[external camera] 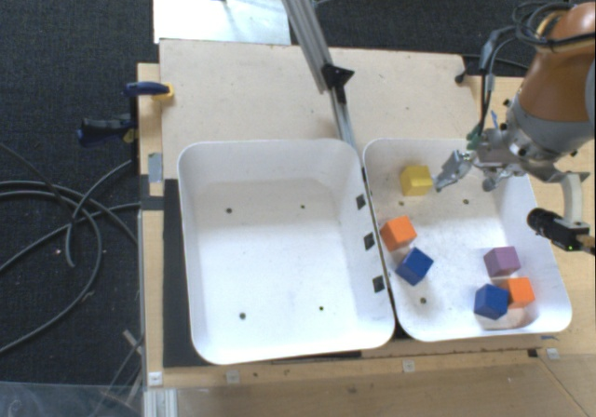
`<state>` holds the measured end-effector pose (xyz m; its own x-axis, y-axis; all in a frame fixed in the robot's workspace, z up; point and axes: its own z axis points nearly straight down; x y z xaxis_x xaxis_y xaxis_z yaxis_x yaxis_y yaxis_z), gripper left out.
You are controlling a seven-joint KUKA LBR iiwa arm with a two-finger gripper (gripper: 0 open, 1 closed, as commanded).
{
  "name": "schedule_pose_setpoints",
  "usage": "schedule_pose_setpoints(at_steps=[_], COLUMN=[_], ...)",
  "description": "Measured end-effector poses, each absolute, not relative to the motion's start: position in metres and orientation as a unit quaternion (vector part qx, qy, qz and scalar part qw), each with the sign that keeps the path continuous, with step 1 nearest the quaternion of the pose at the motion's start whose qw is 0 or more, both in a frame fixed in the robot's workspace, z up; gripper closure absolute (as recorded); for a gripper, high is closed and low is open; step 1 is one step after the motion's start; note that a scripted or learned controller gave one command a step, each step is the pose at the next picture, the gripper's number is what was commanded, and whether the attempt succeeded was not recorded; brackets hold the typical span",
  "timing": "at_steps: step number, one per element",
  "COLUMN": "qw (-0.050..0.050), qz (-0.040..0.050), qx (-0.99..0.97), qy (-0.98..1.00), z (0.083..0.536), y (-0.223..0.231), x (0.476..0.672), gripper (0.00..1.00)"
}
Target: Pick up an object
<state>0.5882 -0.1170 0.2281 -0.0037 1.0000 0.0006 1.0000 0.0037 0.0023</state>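
Orange block (521, 291) half hidden behind blue block (491, 301).

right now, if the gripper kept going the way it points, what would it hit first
Most likely the yellow block. The gripper points leftward at it inside the right bin, and they are apart. Its height above the bin floor is unclear.
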Motion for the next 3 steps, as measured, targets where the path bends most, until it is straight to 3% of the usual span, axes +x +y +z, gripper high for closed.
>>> schedule_pose_setpoints(at_steps=[1,2,3], qw=[-0.002,-0.007,-0.003], qz=[-0.0011,-0.0047,-0.0041], qx=[0.704,0.705,0.705], qy=[0.710,0.709,0.710], z=[0.130,0.089,0.101], y=[-0.094,-0.127,-0.128], x=[0.632,0.690,0.690], gripper=[0.00,0.00,1.00])
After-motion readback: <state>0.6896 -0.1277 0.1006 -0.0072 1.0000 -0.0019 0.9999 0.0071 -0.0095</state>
